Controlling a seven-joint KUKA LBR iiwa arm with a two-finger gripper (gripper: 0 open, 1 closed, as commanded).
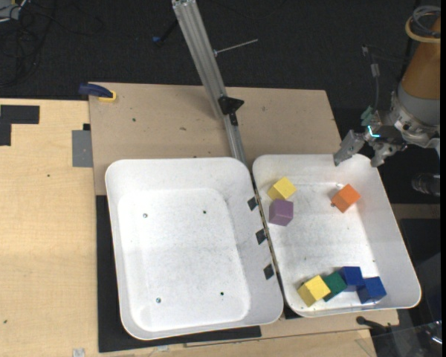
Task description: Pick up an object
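Lying below gripper: orange cube.

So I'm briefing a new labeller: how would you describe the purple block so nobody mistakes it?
Look in the right-hand bin, at its upper left part near the divider. The purple block sits just below the yellow block, touching or nearly so. It is the only purple piece there.

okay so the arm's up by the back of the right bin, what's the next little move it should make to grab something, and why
Probably ease the gripper toward the camera and down over the orange block. The gripper sits at the right bin's far rim with its fingers spread and nothing between them, and that block is the closest one, lying apart from the others.
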